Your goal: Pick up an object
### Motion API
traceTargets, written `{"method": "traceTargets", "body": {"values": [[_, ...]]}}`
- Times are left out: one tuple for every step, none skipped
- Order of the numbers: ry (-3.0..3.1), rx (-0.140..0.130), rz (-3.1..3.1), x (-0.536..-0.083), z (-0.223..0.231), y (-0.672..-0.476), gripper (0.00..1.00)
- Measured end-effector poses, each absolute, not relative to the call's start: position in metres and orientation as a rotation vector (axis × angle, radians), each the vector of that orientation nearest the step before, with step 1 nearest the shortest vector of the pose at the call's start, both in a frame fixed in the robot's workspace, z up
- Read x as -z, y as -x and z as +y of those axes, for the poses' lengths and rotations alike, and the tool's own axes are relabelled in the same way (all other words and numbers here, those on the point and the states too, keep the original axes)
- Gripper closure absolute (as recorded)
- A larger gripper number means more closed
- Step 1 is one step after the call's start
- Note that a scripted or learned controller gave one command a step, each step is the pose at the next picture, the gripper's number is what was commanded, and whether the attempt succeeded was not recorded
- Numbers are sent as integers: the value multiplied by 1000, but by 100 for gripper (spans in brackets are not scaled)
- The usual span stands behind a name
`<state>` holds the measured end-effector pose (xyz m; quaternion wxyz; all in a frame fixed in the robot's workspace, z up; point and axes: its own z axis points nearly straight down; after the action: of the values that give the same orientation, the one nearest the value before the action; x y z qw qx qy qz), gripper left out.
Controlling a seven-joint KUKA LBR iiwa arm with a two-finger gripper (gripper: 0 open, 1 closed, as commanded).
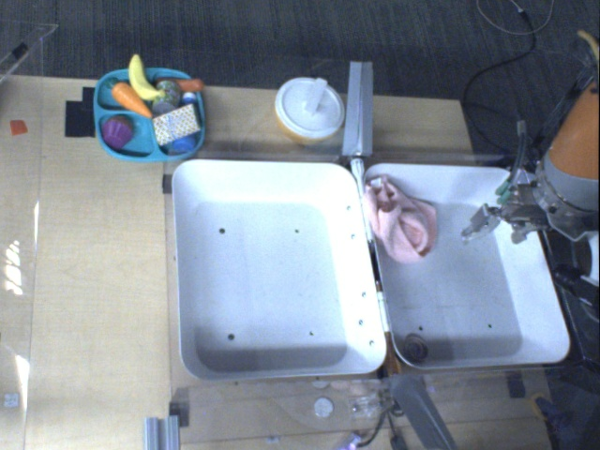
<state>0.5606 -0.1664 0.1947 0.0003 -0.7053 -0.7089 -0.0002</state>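
Pink cloth (403, 223) in a white bin (525, 345) (blue tray (105, 148), yellow banana (141, 79)).

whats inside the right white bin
A crumpled pink cloth lies against the left wall of the right shallow white bin. Anything beneath the cloth is covered. The pincer hovers over the bin's right part.

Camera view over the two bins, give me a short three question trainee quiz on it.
1. True or false: the pink cloth lies in the right bin.
2. Which item stands on the bench beyond the left bin: A) the white lidded cup, B) a red mug, C) a green bottle?
3. Fill in: the pincer is over the ____ bin, apart from the cloth.

Key: 1 true; 2 A; 3 right.
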Motion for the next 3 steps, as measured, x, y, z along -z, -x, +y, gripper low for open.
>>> {"method": "traceTargets", "body": {"values": [[2215, 1, -2227, -195, -166, -561, 0], [2055, 3, -2380, -95, -160, -610, 0], [1871, 7, -2537, -89, -95, -651, 0]]}}
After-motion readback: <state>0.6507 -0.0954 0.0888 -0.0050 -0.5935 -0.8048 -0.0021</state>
